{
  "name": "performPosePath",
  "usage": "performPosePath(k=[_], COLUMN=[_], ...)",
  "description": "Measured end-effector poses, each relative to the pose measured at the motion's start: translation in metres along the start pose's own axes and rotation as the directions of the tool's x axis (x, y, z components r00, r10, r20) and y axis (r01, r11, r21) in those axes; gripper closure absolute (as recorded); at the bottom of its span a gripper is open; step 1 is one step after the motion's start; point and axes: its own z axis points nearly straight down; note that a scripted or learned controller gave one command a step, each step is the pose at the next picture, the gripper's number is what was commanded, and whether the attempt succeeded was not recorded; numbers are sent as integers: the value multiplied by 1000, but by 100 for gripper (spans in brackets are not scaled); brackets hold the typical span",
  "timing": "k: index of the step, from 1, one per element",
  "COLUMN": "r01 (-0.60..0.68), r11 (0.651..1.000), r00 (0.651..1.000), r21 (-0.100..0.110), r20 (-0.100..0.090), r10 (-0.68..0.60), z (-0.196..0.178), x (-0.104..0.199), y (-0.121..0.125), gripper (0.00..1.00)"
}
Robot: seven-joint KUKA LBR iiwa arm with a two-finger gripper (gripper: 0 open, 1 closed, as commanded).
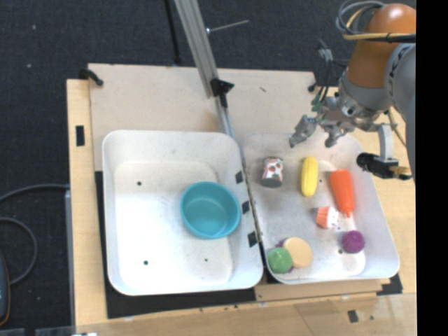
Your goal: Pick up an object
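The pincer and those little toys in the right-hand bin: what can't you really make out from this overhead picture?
- Pincer: seen from above at a slant and small, so open or shut is unclear.
- Arm: cut off by the right edge.
- Cup: its pattern is too small to read.
- Orange-white toy: too blurred to identify.
- Green ball: touches the tan disc; overlap unclear.

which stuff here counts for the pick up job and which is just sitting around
For the job: gripper, above the right bin; banana; carrot; small can; purple ball; green ball.

Lying about: blue bowl in the left bin; metal pole.
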Motion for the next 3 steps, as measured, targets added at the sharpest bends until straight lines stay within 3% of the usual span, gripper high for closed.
performPosePath(k=[1, 2, 3], r01=[1, 0, 1], r11=[1000, 1000, 1000], r00=[1000, 1000, 1000], r21=[0, 5, -7], r20=[1, 0, 2], r10=[-1, 0, -1], z=[0, 62, 108], x=[0, -3, -4], y=[0, 4, 6], gripper=[0, 0, 0])
